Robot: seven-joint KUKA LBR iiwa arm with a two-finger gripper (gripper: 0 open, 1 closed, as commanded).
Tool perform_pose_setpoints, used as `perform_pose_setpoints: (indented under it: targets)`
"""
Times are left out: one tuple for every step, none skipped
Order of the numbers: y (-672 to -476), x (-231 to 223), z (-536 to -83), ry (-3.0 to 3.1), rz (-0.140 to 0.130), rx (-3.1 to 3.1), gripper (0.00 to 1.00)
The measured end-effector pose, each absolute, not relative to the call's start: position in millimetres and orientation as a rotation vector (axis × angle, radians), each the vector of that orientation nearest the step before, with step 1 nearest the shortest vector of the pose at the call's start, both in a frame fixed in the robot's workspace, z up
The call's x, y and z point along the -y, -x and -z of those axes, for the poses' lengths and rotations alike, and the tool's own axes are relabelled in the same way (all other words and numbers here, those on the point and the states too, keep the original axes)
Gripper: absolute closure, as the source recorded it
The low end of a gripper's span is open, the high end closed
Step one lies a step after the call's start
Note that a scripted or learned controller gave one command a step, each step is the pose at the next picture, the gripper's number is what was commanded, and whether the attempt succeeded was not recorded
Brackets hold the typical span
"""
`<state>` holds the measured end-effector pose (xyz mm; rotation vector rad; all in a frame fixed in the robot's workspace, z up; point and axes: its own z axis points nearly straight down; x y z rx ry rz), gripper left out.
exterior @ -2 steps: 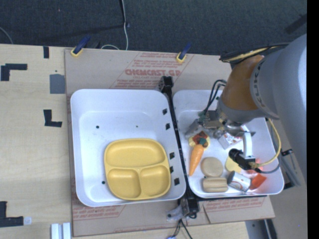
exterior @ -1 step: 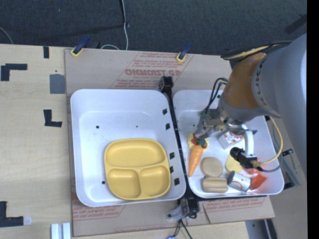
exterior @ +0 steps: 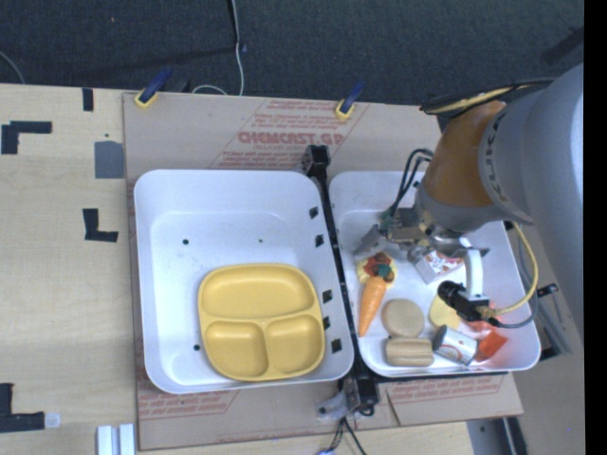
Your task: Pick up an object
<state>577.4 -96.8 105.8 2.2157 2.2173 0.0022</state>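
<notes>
Dark carpet runs across the top of the frame, and below it you see a pale wooden bench (exterior: 57,282) with black tape marks on its left side and a brown cardboard sheet (exterior: 275,136) clipped at its upper edge by two blue-and-yellow clamps. On that sheet sit two shallow white bins side by side. Your arm (exterior: 531,159), grey with an orange band, comes in from the right of the frame and bends down over the right bin (exterior: 356,192). The left bin (exterior: 166,245) holds a yellow divided tray (exterior: 261,318) with one long compartment and two smaller ones, lying in the bin's lower middle. The gripper (exterior: 408,230) hangs low over the upper middle of the right bin; you cannot tell from this view whether it is parted or closed, and nothing can be seen clamped in it. Just below and left of it lies a toy carrot (exterior: 371,297), orange with a green top, tilted along the bin's left wall. Beside the carrot, toward the lower middle, rests a round tan cookie-like piece (exterior: 403,317), and under that a tan bread-roll shape (exterior: 410,352) against the bin's lower wall. A small white-and-red can-like item (exterior: 453,345) lies at the lower right, near an orange scrap (exterior: 491,345).
</notes>
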Motion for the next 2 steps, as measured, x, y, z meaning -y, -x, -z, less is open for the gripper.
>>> perform_pose_setpoints:
  targets:
    - [-563.6,98,-83,-2.221,0.004,-2.224,0.00]
    - [-564.3,97,-94,-2.222,0.003,-2.226,1.00]
